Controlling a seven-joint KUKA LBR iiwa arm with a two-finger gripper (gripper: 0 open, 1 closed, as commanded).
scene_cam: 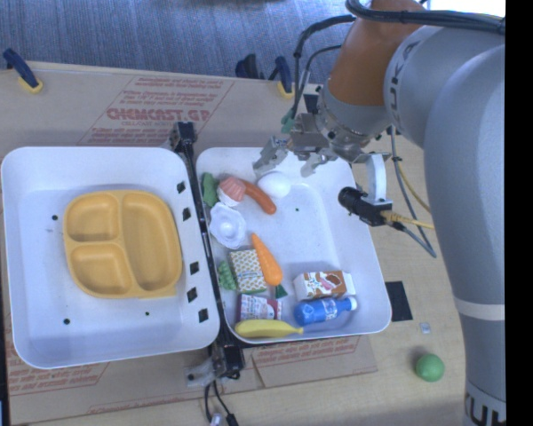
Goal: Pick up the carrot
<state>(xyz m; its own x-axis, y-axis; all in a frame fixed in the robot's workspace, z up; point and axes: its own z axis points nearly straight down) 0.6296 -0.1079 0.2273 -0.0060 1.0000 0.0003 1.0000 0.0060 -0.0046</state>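
- White bins sit side by side on the cardboard-covered bench (115, 105): the left bin (35, 327) holds a yellow divided tray (122, 242), the right bin (360, 256) a crowd of toy foods.
- Around the carrot (266, 260) — a patterned little box (247, 270) touches its left side, a white fried egg (228, 226) lies just up and to its left, and a small carton (322, 284) sits down to its right.
- Further toward the bin's near edge lie a blue bottle (325, 310), a yellow banana (266, 328) and a small packet (258, 306).
- At the far end of the bin a white egg (274, 185) rests beside a sausage (259, 198) and a pink-and-white piece (231, 191); a green pod (210, 189) lies along the left wall.
- A green ball (429, 366) sits on the bench outside the bins, to the right.
- The gripper (291, 160) hangs over the far end of the right bin, just above the white egg — fingers spread apart, nothing between them.
- The carrot lies well apart from the gripper, nearer the camera, around the middle of the right bin; the white egg and the sausage lie between the two.
- The carrot is orange, tapered, lying slantwise with its narrow end toward the far side and a bit of green at its wider end.
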